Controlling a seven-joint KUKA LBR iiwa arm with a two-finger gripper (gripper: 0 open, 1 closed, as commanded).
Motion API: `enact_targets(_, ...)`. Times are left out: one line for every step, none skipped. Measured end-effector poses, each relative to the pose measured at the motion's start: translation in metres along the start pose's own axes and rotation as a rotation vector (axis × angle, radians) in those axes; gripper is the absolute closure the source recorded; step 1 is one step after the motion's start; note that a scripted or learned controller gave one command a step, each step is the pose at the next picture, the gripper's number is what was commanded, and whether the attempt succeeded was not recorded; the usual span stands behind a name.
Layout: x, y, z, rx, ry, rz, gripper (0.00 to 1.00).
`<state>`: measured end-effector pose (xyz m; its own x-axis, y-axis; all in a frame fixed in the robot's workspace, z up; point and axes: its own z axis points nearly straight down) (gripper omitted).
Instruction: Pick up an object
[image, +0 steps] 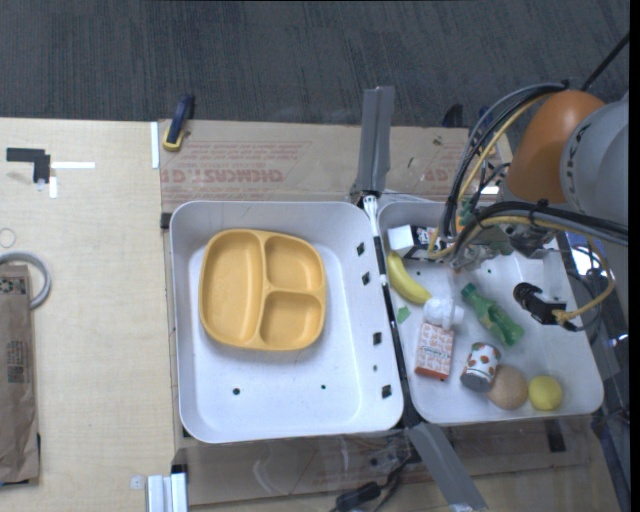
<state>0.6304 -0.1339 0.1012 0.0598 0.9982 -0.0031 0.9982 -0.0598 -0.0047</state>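
Camera view: arm (590, 150) over right bin (575, 385).

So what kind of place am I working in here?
Probably a robotics lab test bench, not a kitchen: two white bins side by side on a cardboard-lined bench, play-food items like a banana and lemon, and loose cables around the arm.

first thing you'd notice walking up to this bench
The yellow divided plate lies alone in the left bin. The right bin holds a clutter: banana, green bottle, small carton, lemon. The grey arm with its cables hangs over its far end.
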Motion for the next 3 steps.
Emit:
enact_targets(-0.055,0.023,-0.035,-0.003,0.000,-0.149,1.00)
enact_targets(-0.057,0.032,-0.070,-0.005,-0.001,-0.295,1.00)
enact_targets(-0.056,0.032,-0.070,-0.004,0.000,-0.295,0.00)
